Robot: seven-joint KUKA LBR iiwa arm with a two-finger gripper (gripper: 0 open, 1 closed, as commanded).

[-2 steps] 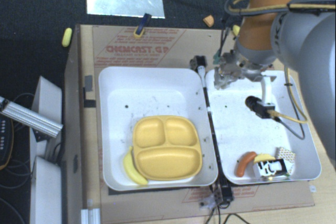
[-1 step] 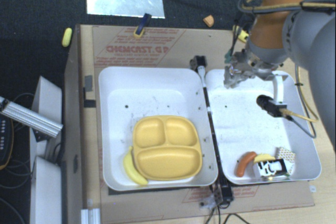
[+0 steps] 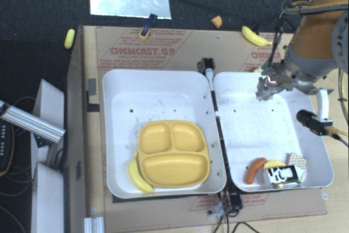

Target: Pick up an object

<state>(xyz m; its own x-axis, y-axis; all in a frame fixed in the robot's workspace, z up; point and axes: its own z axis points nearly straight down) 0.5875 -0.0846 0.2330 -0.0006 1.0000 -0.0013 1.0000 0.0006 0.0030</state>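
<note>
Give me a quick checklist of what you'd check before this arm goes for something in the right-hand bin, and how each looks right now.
1. Things to pick in the right bin: ok; a sausage, a yellow piece and a black-and-white box lie in its near corner.
2. Gripper above that bin: ok, over its far side.
3. Gripper over the things: not ok; they lie toward the near edge, apart from it.
4. Fingers open: cannot tell.
5. Things spaced for a clean grab: not ok; they crowd together against the bin wall.
6. Gripper holding anything: cannot tell.
</note>
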